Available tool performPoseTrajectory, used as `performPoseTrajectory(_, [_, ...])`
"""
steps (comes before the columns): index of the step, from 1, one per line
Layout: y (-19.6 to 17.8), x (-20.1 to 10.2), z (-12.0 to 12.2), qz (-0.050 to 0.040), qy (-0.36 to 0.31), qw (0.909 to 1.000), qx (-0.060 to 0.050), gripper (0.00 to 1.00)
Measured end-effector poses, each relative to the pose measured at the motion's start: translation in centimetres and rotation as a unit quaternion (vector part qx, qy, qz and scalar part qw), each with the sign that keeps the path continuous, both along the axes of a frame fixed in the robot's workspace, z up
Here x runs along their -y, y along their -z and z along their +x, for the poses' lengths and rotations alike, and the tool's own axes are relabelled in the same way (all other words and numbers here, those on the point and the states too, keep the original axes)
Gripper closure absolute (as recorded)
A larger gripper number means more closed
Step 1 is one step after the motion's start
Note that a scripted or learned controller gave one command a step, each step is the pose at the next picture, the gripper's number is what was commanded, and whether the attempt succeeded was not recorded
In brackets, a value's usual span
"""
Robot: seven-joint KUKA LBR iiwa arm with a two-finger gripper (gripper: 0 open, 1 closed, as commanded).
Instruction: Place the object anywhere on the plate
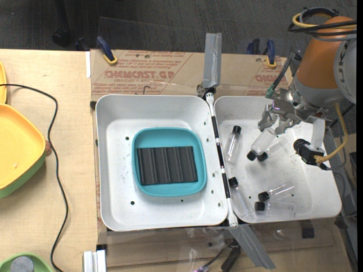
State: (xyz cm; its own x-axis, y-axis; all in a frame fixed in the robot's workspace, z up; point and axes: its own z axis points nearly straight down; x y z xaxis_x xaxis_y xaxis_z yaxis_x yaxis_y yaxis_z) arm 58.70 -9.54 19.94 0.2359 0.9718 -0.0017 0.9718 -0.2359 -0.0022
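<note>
- Nearest me, low in the right bin [317, 208], lay two clear tubes with black caps: one [278, 194] slanting toward the right, the other a short stub [259, 206] just beside its cap
- Higher in that bin, near the divider, I saw a third clear tube [233, 141] lying almost upright in the frame, black cap at the top
- At centre right of the frame the gripper [271, 134] hung over the right bin, with a clear black-capped tube [260, 149] slanting down from its fingertips toward lower left; I could not tell whether the fingers were clamped on it or merely touching it
- Above the gripper I saw the arm's orange band [317, 61] at the upper right of the frame
- On the floor of the left bin [113, 152], at frame centre, sat the teal plate [168, 161], its dark ribbed middle bare; every tube lay in the other bin, well apart from it
- At the far left edge I noted a stack of yellow and green dishes [17, 152] on the wooden bench [45, 220], with a black cable [57, 169] curving past
</note>
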Motion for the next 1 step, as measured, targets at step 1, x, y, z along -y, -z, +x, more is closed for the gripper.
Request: performPoseTrajectory(1, [0.0, 0.0, 0.0, 0.0, 0.0, 1.0, 0.0, 0.0])
